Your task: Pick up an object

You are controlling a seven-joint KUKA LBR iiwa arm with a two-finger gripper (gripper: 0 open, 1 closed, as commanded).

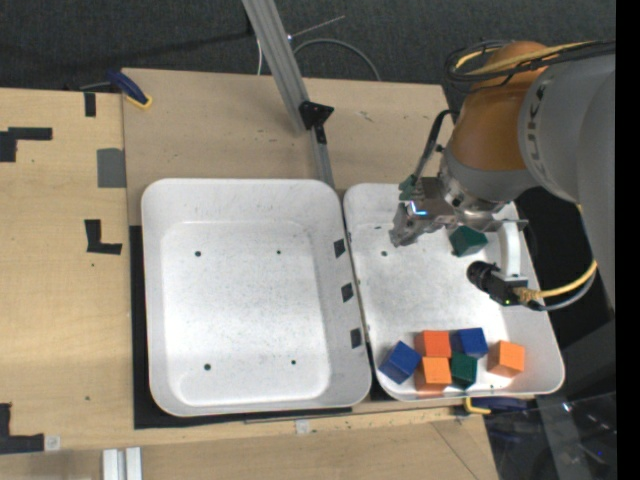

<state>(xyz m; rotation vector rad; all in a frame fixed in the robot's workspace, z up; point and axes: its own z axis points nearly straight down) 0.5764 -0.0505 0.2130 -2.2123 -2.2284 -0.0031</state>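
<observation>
Reaching in from the right, a grey arm with an orange band above the wrist, bent down toward the bench. At the wrist, a two-finger gripper pointing down and to the left, hanging low, metallic and partly blurred. Trailing along the wrist housing, a yellow cable and a black fitting on its lower side.
</observation>
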